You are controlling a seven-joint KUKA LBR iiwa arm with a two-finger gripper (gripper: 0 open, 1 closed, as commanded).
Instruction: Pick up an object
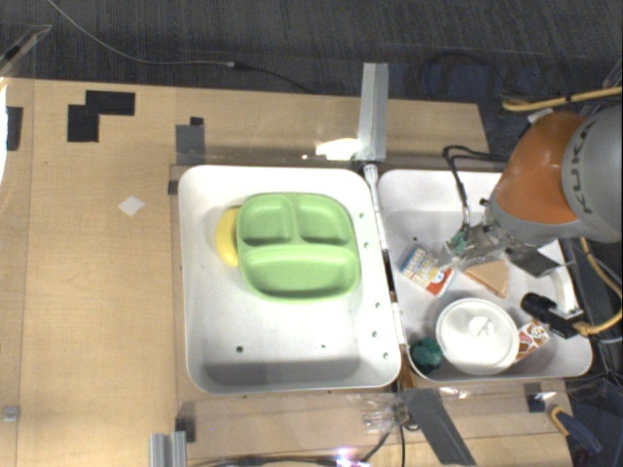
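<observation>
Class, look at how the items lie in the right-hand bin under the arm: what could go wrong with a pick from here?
The gripper is low among crowded items: the small carton, the toast slice and the white bowl lie close together, so it may nudge a neighbour or catch two. The toast slice lies flat and may slip.

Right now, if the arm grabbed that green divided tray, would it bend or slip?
The green divided tray looks like moulded plastic, so probably stiff and light. Its smooth, rounded rim may slip from a pinch. It rests partly on a yellow thing, so it might rock when pushed.
</observation>
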